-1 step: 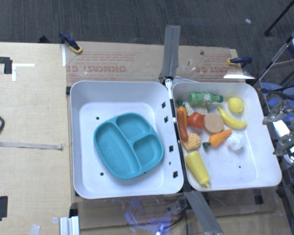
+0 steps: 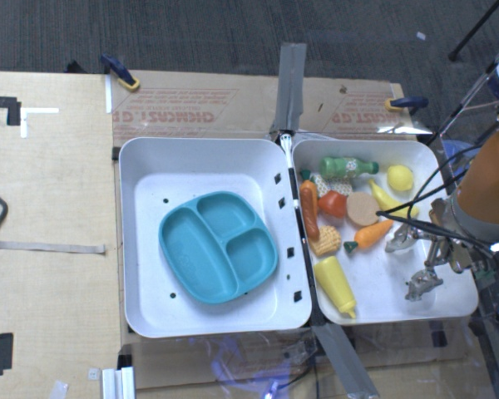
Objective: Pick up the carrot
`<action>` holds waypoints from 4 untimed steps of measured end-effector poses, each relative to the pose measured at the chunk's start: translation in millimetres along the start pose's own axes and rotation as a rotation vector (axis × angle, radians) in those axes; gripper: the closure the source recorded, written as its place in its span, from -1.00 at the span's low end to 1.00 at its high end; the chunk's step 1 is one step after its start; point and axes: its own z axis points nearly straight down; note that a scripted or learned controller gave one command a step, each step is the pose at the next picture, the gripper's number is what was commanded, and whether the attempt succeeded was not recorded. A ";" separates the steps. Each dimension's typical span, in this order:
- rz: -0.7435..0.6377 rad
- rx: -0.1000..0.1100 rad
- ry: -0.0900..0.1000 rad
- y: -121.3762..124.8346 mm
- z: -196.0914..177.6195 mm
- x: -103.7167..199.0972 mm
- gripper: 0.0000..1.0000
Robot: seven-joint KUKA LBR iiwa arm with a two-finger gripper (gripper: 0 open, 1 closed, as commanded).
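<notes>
Small orange plastic carrot point(image 2: 373, 234) lying in right white bin point(image 2: 449, 306), just beside tan round slice point(image 2: 362, 209) and corn cob point(image 2: 325, 241); metal two-finger tool point(image 2: 416, 260) just right of carrot, grip state cannot be told; blue divided plate point(image 2: 219, 246) in left white bin point(image 2: 137, 248)

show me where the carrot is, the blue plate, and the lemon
carrot point(image 2: 371, 235), camera view, middle of its orange body
blue plate point(image 2: 219, 247), camera view, central divider ridge
lemon point(image 2: 400, 178), camera view, centre of its yellow skin

Orange carrot point(image 2: 371, 235), lying tilted in right bin, among other toy foods
</notes>
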 end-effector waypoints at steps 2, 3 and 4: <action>-0.067 0.001 -0.003 13.2 23.5 -122.6 -1.00; -0.072 0.004 -0.010 14.8 12.3 -125.3 1.00; -0.389 0.001 -0.002 -14.3 24.1 -12.0 1.00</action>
